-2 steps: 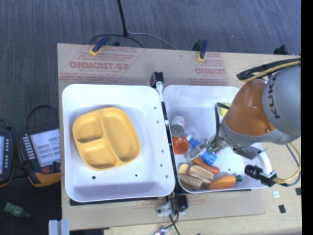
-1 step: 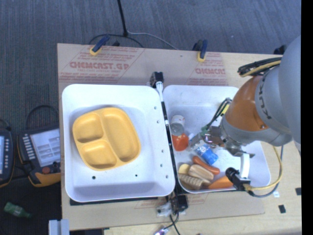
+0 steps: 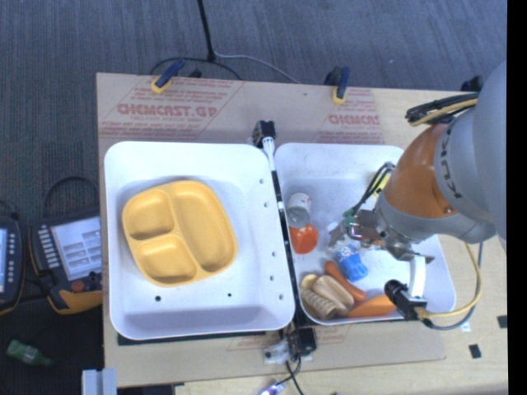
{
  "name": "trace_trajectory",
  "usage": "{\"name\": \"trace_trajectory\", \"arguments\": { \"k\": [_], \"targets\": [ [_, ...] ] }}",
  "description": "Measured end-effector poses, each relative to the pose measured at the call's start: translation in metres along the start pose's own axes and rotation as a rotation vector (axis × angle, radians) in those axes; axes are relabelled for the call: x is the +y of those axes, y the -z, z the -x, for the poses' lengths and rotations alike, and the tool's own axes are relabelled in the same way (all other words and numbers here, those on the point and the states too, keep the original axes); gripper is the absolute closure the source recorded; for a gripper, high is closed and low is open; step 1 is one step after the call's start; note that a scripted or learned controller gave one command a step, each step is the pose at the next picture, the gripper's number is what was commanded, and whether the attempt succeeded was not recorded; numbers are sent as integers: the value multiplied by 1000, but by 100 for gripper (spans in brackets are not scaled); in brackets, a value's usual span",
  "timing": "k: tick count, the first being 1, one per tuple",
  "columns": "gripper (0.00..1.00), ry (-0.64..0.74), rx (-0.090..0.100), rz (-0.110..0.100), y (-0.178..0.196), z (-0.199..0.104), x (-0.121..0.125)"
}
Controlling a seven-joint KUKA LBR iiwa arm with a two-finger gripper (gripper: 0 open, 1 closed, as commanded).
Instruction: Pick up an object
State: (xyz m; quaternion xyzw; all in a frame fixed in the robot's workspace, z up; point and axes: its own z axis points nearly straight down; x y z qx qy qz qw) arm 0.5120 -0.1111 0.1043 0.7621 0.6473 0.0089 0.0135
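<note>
The right bin [image 3: 329, 164] holds several small items. An orange bottle with a silver cap [image 3: 300, 224] lies near the bin's left wall. A blue and white object [image 3: 353, 265] sits mid-bin, with an orange carrot-like piece [image 3: 344, 281] beside it. A tan bread-like item [image 3: 324, 296] and another orange piece [image 3: 375, 307] lie at the front edge. My gripper [image 3: 352, 230] hangs low over the bin, just above the blue object and right of the bottle. The wrist hides its tips.
The left bin [image 3: 123, 303] holds a yellow divided plate [image 3: 177, 230]. The arm's grey and orange body [image 3: 436, 183] covers the right bin's right side. Clamps and cables run along the board's far edge [image 3: 247, 89].
</note>
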Motion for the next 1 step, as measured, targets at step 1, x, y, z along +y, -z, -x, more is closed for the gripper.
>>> {"name": "trace_trajectory", "arguments": {
  "k": [1],
  "targets": [
    [100, -98, 1, -31, 150, -41, -22]
  ]
}}
